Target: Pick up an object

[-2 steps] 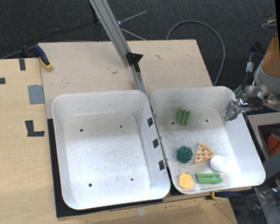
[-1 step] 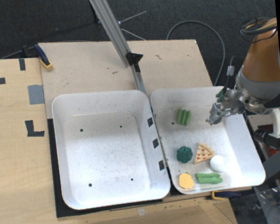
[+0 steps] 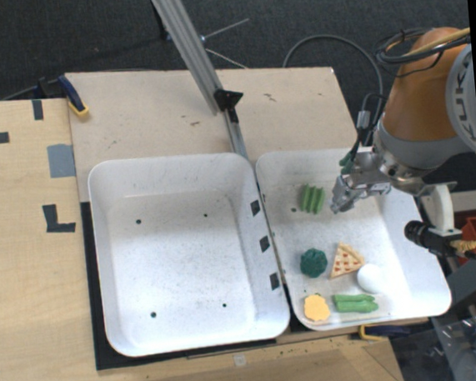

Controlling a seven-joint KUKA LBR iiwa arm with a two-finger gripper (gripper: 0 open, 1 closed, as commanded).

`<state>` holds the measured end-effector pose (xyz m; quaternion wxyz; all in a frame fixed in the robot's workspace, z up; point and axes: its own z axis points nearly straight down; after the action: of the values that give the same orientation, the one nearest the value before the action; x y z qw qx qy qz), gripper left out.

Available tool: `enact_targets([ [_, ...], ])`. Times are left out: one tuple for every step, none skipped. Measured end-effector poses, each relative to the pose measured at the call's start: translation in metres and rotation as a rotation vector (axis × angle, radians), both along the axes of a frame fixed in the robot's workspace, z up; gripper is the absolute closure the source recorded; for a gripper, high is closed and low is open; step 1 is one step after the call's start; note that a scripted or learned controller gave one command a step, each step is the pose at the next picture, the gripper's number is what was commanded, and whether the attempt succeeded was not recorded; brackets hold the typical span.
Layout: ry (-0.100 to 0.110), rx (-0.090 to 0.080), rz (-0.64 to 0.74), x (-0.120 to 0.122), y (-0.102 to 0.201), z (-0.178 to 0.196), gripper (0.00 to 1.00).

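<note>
The right bin [image 3: 410, 236] holds several small objects. A ribbed green piece [image 3: 311, 198] lies near its upper middle. Lower down sit a dark green lump [image 3: 313, 261], a pizza-slice toy [image 3: 344, 261], a white egg-like piece [image 3: 370, 278], a yellow piece [image 3: 316, 308] and a green pod shape [image 3: 354, 302]. My gripper [image 3: 340, 202] hangs over the right bin, just right of the ribbed green piece, pointing down-left. I see nothing between its fingers.
The left bin [image 3: 115, 264] lies beside the right one, with a black divider strip [image 3: 264, 241] between them. A metal pole [image 3: 200, 55] slants in from the top. A cable [image 3: 324, 43] loops behind the right bin.
</note>
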<state>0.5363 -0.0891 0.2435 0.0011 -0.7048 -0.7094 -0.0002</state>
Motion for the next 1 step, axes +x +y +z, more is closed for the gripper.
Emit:
enact_targets([
  [0.002,0.0,0.0,0.0014,0.0576,-0.0134,1.0],
])
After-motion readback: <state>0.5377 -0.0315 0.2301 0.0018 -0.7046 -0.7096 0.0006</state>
